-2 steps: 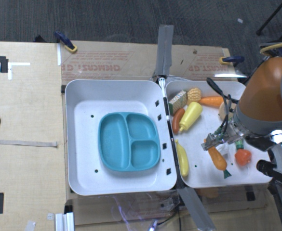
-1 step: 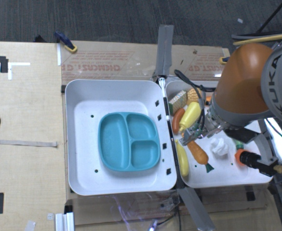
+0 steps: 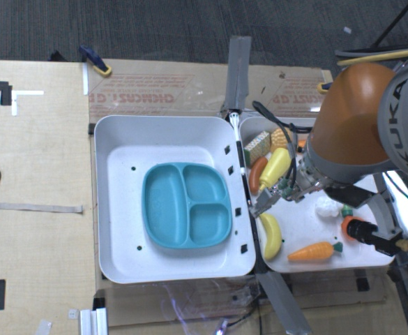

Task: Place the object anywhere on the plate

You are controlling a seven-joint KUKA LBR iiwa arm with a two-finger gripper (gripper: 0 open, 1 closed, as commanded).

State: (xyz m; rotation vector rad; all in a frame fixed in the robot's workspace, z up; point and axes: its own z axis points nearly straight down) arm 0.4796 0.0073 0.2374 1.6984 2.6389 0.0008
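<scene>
— Camera view from above: two white bins on the surface, side by side. The left bin [image 3: 113, 208] has a teal divided plate [image 3: 187, 205] lying flat in its middle, three compartments, nothing on it. That would be the target, set out in the open so anything dropped over it lands easily.

— And the thing to move?

— Hard to say which. The right bin [image 3: 371, 257] holds a jumble of toy food: a banana [image 3: 270, 234] near the divider, a carrot [image 3: 313, 252] towards the front, a yellow pepper-like piece [image 3: 274, 167] and something red [image 3: 258, 174] just beside it.

— Where's the hand?

— The hand [image 3: 270, 195] hangs low over the right bin's left side, under the orange band [image 3: 353, 114]. It's between the yellow piece and the banana, close to both. Whether it is spread or closed, I can't tell; the wrist covers too much.

— Holding anything?

— Nothing I can see gripped. I'd judge it's at the picking stage, with the plate well off to its left.
</scene>
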